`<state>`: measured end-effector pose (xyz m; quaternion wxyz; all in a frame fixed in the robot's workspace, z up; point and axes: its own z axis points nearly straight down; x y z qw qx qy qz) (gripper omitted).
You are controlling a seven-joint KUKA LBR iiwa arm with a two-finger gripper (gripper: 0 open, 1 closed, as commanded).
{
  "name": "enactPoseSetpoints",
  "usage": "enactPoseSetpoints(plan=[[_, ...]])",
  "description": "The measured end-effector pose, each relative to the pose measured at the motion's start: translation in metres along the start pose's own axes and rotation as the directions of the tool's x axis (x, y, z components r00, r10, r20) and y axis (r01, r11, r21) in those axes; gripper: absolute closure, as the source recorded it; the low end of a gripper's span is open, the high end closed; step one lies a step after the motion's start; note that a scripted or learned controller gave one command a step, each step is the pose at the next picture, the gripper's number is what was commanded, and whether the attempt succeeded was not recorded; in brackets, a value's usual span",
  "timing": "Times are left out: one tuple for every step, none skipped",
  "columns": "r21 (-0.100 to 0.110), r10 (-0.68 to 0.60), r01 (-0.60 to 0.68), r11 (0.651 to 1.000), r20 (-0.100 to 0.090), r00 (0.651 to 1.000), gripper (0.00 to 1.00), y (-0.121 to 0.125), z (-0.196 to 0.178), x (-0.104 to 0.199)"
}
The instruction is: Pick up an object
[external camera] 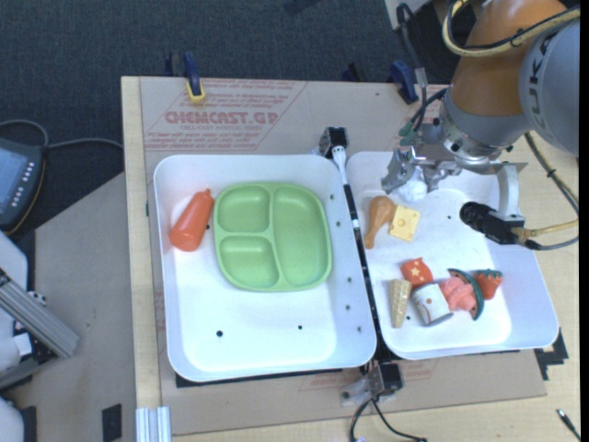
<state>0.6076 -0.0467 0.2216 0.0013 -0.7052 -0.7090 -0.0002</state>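
The gripper (411, 175) hangs over the far left corner of the shallow white right-hand bin (525, 288); whether it is wide or narrow, I cannot tell. Just beside it, nearer the camera, lie a tan drumstick-shaped toy (377, 218) and a yellow cheese-wedge toy (404, 224), touching. Left of that bin, the second white bin (184, 325) holds a green divided plastic tray (273, 236) and an orange toy bottle (190, 220).

1 fixed camera looks down at a slant on both bins (175, 274), the arm (502, 53) entering from the right.
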Motion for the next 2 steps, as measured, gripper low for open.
enactPoseSetpoints(plan=[[0.000, -0.002, 0.002, 1.000, -0.001, 1.000, 1.00, -0.0150, -0.0110, 0.0595], [0.001, 0.005, -0.005, 1.000, 0.001, 1.000, 1.00, -0.0198, -0.0121, 0.0539]])
